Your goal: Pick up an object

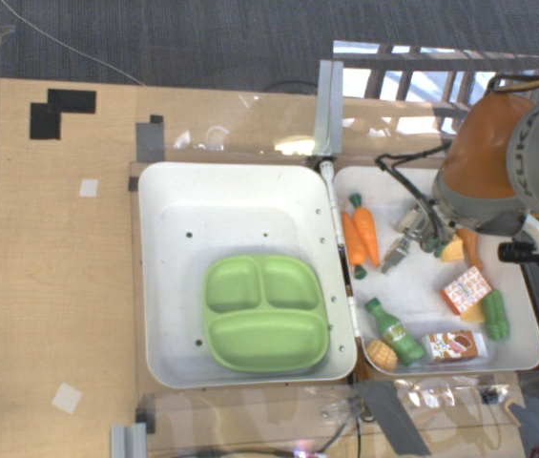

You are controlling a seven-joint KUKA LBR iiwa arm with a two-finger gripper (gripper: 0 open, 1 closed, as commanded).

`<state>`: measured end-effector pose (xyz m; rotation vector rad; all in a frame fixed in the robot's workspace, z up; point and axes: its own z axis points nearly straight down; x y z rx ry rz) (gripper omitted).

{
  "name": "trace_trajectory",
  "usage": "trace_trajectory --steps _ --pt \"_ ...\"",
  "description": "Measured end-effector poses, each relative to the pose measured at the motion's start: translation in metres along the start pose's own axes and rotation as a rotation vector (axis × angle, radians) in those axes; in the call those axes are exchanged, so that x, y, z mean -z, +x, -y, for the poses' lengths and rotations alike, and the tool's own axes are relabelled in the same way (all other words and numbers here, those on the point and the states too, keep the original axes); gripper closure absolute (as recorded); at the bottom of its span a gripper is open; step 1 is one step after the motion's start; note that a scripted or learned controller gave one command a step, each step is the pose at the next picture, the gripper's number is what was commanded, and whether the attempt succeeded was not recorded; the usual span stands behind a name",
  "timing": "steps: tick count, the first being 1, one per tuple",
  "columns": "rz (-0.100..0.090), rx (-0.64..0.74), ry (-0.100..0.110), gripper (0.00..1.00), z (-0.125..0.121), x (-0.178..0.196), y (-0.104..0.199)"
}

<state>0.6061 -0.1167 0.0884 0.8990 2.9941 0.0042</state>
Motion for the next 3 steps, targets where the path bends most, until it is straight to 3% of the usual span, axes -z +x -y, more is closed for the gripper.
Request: trace_trajectory --steps 1,2,3 --pt "0.001 -0.149 0.002 0.0 0.076 0.002 0.04" --pt "-0.001 -0.244 0.002 0.0 0.033 0.0 -0.013" --pt "0.002 -0.227 0.001 0.0 0.106 0.003 0.064"
